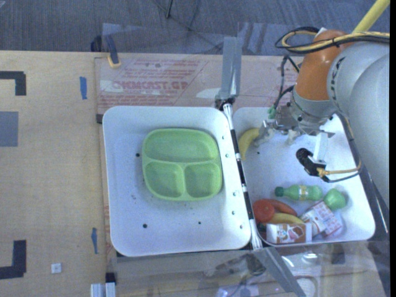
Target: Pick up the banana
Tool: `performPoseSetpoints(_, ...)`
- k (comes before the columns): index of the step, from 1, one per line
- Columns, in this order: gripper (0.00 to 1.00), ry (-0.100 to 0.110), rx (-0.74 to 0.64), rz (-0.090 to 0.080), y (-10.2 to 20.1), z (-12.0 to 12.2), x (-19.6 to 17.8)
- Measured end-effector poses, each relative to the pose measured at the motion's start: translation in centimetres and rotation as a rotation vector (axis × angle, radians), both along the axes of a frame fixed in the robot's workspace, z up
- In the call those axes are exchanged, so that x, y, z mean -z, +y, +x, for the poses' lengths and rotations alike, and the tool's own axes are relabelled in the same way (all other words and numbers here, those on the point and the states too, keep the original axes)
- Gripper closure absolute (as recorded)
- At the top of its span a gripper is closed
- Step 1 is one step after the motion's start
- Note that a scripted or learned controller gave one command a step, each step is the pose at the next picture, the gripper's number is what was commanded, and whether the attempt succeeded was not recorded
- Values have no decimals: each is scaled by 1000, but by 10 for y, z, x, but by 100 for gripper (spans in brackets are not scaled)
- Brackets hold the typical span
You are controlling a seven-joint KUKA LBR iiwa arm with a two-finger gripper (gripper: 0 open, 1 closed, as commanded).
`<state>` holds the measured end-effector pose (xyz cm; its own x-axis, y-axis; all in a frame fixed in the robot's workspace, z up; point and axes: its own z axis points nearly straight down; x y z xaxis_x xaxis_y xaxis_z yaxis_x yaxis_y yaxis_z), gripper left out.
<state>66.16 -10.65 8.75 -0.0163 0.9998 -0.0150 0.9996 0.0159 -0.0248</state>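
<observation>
1. We are looking down on a counter (49, 184) that is carrying two white bins side by side.
2. The left bin (124, 228) is holding a green tray (182, 164) with three sections, sitting flat near the middle.
3. The right bin (359, 224) is holding the food things and the arm is reaching into it from the right.
4. The banana (247, 140) is lying in the right bin, in the far left corner, close to the wall between the two bins.
5. The gripper (286, 127) is hanging over the far part of the right bin, just beside the banana on its right side.
6. We are not able to tell if the gripper is released or clenched, and we are not seeing the banana between its parts.
7. The grey arm (365, 98) with its orange band (317, 73) is filling the far right side over the bin.
8. A green bottle (300, 193) with a yellow label is lying on its side in the near part of the right bin.
9. A small green thing (335, 198) is sitting just to the right of the bottle.
10. A red tomato-like thing (264, 210) is resting near the left wall, with a yellow piece (286, 218) touching it.
11. Two small cartons (306, 226) are lying by the near edge of the right bin.
</observation>
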Motion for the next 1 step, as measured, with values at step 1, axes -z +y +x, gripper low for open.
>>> performPoseSetpoints(1,0,-15,-201,3,-1,3,0)
